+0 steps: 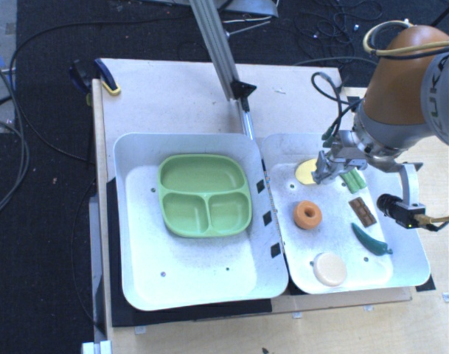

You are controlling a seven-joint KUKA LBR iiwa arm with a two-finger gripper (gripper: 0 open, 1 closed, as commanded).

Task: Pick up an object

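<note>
Pincer [326, 169] sits low in the right bin [408, 271], seemingly over a yellow disc [306, 172]; its grip I cannot tell.

A single grey robot arm [401, 87] enters from the right side of the view, its upper part wrapped in a broad orange band [401, 65]. The arm bends downward and to the left, ending in a metal wrist block. Below that sits a two-finger gripper [324, 172], pointing down and lowered close to the surface beneath it. A black cable [331, 94] loops beside the wrist
</note>
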